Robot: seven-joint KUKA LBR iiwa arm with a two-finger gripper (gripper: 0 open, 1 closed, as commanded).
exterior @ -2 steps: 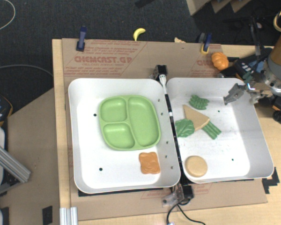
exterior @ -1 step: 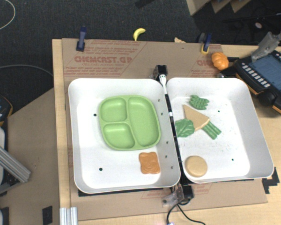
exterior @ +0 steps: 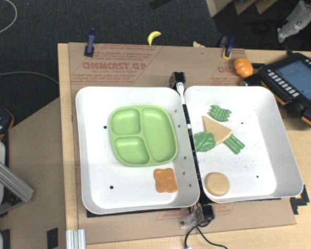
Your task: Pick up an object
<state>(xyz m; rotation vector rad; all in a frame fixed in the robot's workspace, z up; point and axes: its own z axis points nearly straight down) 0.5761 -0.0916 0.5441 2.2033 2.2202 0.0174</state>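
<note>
Green leaf (exterior: 204, 140) lies against, perhaps overlapping, the tan wedge (exterior: 217, 128) — a grasp could snag both and slip; the hand's state I cannot tell.

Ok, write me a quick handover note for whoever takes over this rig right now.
Left bin: a green divided plate in the middle and an orange waffle-like toy near the front right corner.
Right bin: a tan wedge lying over a green leafy toy and a green stalk, another green leafy piece behind them, and a round tan cookie-like disc at the front left.
Done: nothing lifted; all items rest in the bins.
Left: pick up one object. The disc and waffle sit apart from other things, probably the easiest grabs.
</note>
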